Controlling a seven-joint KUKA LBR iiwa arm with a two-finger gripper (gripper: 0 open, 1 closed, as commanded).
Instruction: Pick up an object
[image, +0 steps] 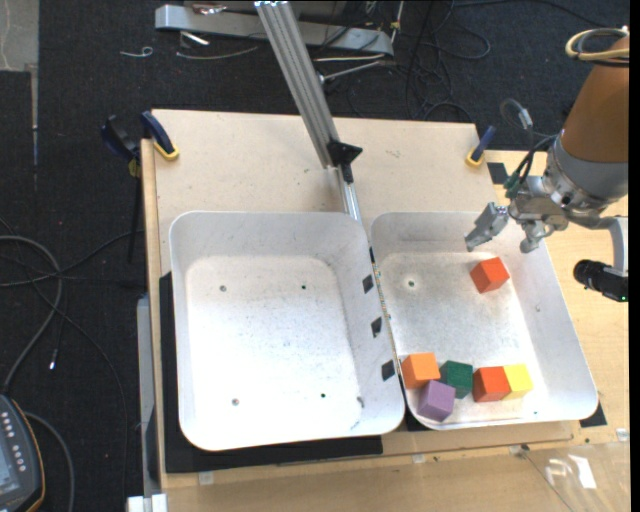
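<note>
Nearest, along the right bin's (560, 330) front edge: a huddle of blocks — purple (436, 399), orange (421, 368), green (458, 375), red (490, 383), yellow (518, 378) — touching, awkward to pinch. Farther back, alone on bare floor: an orange-red cube (489, 274). Probably light, stiff, smooth-sided; best taken across two opposite flat faces. Beyond it, hovering just above: the claw (508, 229), spread, pinching nothing.

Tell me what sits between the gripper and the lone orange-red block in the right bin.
Nothing visible does. The gripper hangs over the far side of the right bin, and the lone orange-red block lies just below it in the view, on bare bin floor. The other blocks cluster at the bin's near edge.
</note>
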